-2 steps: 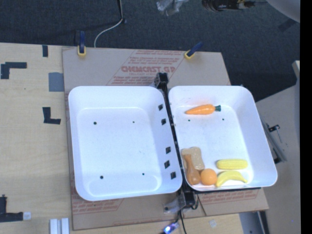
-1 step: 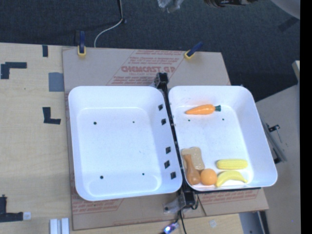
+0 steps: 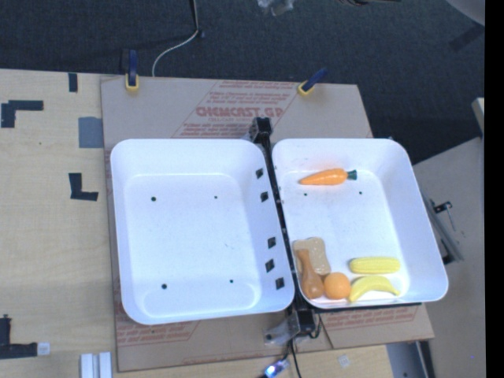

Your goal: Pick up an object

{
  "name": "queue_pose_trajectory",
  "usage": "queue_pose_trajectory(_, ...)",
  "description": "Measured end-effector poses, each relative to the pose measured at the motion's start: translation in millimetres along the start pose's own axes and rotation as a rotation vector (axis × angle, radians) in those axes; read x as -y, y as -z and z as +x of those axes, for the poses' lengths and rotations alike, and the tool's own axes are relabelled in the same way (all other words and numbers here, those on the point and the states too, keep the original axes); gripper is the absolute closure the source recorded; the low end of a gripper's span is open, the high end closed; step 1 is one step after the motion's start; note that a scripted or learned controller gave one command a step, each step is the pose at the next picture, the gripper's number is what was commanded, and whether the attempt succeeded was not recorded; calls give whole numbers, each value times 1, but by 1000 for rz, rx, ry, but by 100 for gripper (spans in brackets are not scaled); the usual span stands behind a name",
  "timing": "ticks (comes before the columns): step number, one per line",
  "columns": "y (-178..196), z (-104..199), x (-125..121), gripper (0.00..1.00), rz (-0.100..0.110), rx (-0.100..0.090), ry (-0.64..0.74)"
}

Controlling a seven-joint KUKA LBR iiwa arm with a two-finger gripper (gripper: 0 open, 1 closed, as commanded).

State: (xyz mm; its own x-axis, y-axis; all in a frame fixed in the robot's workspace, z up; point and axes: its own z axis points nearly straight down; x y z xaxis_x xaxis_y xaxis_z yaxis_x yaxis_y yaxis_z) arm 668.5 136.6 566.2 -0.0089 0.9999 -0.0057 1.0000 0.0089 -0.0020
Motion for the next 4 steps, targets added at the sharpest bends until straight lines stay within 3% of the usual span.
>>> queue_pose_trajectory(2, 19, 2, 0, 100, 1, 2, 3)
queue_pose_trajectory(4, 39, 3, -1, 100, -11, 3, 2)
